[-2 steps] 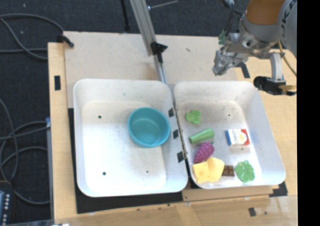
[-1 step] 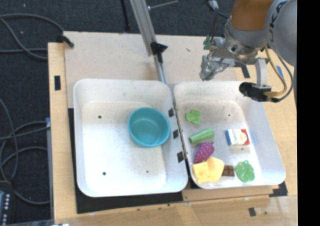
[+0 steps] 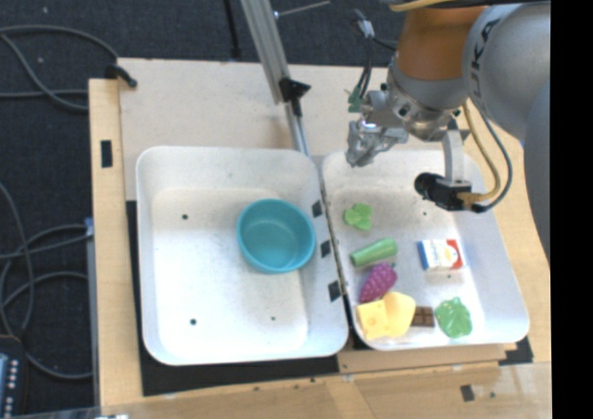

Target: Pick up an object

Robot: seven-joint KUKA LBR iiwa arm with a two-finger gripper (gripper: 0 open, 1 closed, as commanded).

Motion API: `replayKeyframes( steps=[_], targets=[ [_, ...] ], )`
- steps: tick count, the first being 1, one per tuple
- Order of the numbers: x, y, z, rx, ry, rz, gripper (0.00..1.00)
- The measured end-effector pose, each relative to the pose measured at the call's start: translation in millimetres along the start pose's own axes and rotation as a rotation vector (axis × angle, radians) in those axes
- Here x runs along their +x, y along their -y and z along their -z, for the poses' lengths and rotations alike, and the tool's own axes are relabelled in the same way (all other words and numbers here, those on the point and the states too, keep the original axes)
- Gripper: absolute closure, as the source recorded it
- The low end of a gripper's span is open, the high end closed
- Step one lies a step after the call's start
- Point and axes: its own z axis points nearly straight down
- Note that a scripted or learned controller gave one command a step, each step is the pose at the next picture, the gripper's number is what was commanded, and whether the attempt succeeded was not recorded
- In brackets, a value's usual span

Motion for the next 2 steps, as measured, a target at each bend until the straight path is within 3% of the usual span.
replayKeyframes(
  steps=[2],
  targets=[
    [80.5,44.2,-6.4,-0.001,-0.002,0.002,1.00]
  ],
)
